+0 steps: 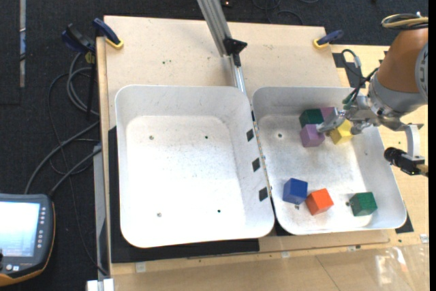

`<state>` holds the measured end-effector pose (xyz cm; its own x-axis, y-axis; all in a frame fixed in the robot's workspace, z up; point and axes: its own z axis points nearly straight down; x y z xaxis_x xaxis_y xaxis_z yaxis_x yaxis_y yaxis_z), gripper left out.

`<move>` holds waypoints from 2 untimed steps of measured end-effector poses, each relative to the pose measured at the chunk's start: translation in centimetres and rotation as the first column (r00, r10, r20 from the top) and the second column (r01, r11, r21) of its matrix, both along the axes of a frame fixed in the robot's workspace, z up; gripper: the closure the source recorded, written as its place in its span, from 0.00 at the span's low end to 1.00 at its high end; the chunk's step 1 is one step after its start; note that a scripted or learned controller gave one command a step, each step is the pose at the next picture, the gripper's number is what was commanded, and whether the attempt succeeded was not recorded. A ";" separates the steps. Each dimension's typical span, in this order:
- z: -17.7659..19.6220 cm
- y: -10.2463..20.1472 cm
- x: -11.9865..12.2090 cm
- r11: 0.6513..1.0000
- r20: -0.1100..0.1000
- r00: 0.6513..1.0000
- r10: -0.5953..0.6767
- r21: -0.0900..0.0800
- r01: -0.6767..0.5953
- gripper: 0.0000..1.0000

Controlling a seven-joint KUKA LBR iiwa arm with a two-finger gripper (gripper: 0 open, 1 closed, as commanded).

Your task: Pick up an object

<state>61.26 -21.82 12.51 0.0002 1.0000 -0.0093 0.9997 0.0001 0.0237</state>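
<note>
Two white bins on the bench; left bin, right bin with the blocks. Arm over its far right corner, gripper low among a dark green cube, purple cube, yellow cube; finger state: cannot tell. Near edge: blue cube, orange cube, green cube.

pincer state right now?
Pincer: cannot be told. It sits low in the right bin among the yellow block, purple block and green block.
</note>
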 end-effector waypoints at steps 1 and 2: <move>1.0 0.0 0.1 1.000 0.004 1.000 0.001 -0.001 -0.001 1.00; 5.4 0.2 -0.1 1.000 -0.018 1.000 0.002 0.007 -0.002 1.00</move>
<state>61.14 -21.65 17.89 -0.0023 1.0000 -0.0024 1.0000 0.0023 0.0056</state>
